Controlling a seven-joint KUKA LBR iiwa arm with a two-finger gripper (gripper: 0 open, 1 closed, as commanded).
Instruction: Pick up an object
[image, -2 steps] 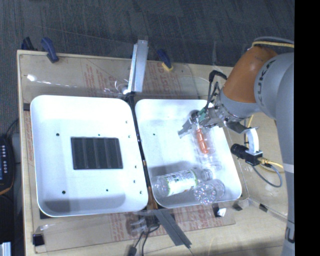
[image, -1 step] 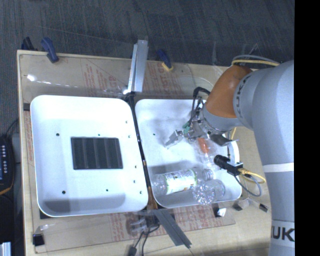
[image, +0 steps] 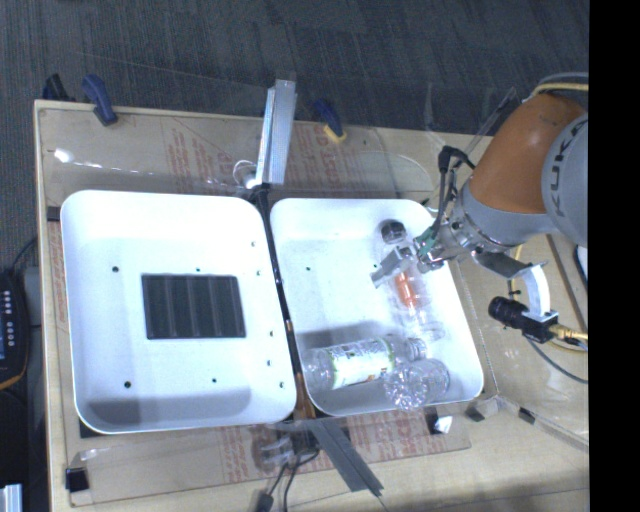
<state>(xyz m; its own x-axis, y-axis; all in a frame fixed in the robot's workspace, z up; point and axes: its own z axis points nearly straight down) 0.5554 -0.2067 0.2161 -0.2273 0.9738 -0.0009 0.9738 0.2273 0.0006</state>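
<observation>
The left bin (image: 95, 250) carries one dark ribbed tray (image: 193, 306), lying flat mid-floor. The right bin (image: 300, 240) holds three clear plastic bottles, probably gathered there as pick targets: a labelled one (image: 352, 362) on its side at the near wall, a crumpled one (image: 418, 381) beside it, and an orange-marked one (image: 408, 293) under the gripper (image: 405, 262). Whether the gripper is apart or clamped, I cannot tell.

A robotics lab is showing here: a grey-and-orange industrial arm (image: 530, 170) is reaching over two shallow white plastic bins (image: 90, 300) on a clamped wooden bench (image: 150, 135).
</observation>
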